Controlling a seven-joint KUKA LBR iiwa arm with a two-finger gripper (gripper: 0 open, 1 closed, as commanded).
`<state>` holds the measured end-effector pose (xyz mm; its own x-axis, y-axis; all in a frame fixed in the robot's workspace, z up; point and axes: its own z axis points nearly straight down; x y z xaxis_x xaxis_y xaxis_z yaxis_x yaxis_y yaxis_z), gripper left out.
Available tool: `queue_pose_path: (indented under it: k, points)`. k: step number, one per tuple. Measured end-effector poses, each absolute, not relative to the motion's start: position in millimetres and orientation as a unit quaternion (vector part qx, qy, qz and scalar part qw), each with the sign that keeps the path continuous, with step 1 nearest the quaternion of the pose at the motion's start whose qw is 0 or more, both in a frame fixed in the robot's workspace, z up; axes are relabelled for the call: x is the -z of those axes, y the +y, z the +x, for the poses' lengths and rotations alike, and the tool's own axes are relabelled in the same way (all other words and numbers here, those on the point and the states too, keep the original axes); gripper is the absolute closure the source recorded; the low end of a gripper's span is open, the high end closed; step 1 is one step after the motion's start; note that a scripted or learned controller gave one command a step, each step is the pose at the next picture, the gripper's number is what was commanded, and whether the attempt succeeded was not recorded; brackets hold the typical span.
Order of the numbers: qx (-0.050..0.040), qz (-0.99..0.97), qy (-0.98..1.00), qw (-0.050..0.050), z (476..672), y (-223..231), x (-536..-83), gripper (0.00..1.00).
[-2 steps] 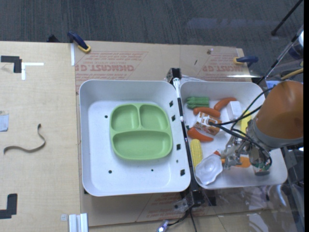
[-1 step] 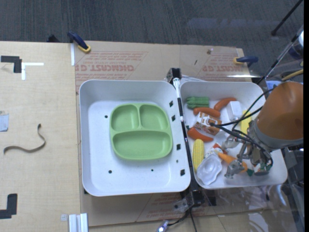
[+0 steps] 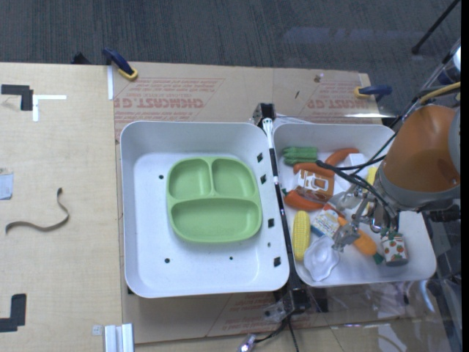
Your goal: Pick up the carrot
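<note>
**binwatcher:** Carrot [image 3: 303,200] sits in the right bin [image 3: 419,268], an orange stick lying slantwise near that bin's left wall, just under the orange-and-white carton [image 3: 314,182]. Nothing is pinching it.

**gearhead42:** And the gripper?

**binwatcher:** Gripper [image 3: 350,235] hangs low over the middle of the same bin, right of the carrot and apart from it. It's a metal tangle from this angle, so I honestly can't tell how it's set.

**gearhead42:** What else is piled around it?

**binwatcher:** Corn cob [image 3: 300,235] stands lengthwise just below the carrot, along the left wall. Clear plastic wrap [image 3: 319,258] is crumpled near the front, beside the corn. A green veg piece [image 3: 300,155] is at the back, with an orange-red thing [image 3: 341,156] next to it. A small orange chunk [image 3: 366,246] lies by the gripper, and a little printed box [image 3: 394,251] stands to its right.

**gearhead42:** Other bin?

**binwatcher:** Left bin [image 3: 143,270] holds a green divided plate [image 3: 215,199], roughly centred. Both bins rest on cardboard [image 3: 190,97] clamped to the desk [image 3: 51,270]. The arm [image 3: 421,156], with its orange band, comes in from the right, cables trailing over the bin.
</note>
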<state>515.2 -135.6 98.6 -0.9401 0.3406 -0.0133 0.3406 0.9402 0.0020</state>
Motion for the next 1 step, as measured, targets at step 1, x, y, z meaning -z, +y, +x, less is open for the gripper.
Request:
queue_pose_path:
  k: [1]
  points:
    - [0.0013,0.172,0.985,0.017,520.6,-136.8,-111.4,1.00]
